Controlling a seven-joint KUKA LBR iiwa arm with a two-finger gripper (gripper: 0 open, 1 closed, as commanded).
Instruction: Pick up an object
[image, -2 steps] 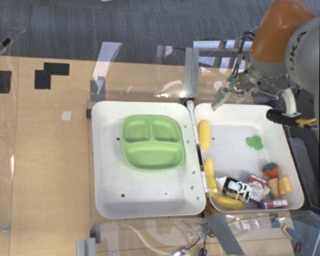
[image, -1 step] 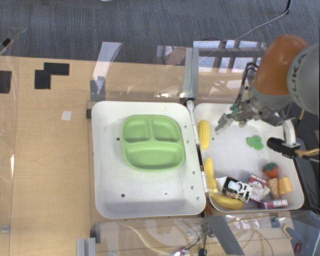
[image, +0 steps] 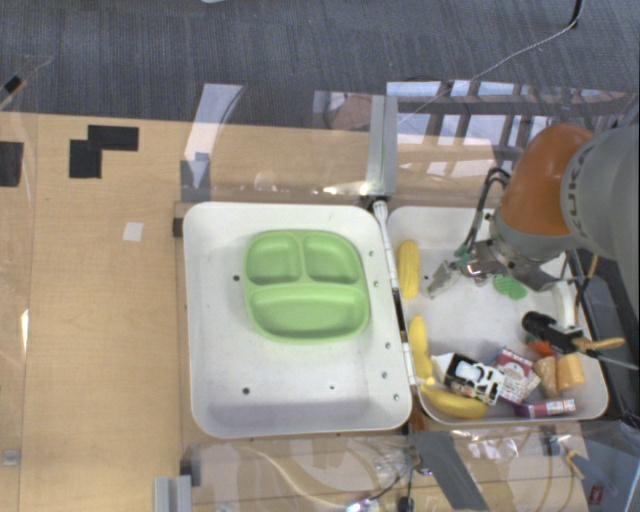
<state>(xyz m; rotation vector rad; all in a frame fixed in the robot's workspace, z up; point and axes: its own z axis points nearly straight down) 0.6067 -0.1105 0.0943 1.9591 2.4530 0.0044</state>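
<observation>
Gripper (image: 452, 272) hangs low in the right bin (image: 440, 228); can't tell how its fingers stand, nothing visibly held. Just right of it a small green piece (image: 511, 288); just left, a corn cob (image: 408, 268) along the bin wall. Nearer the camera: second corn cob (image: 418, 347), banana (image: 455, 404), black-white box (image: 472, 377), red packet (image: 515, 372), marker (image: 545, 408). Far left, the left bin (image: 215, 385) holds a green divided plate (image: 304, 284).
</observation>
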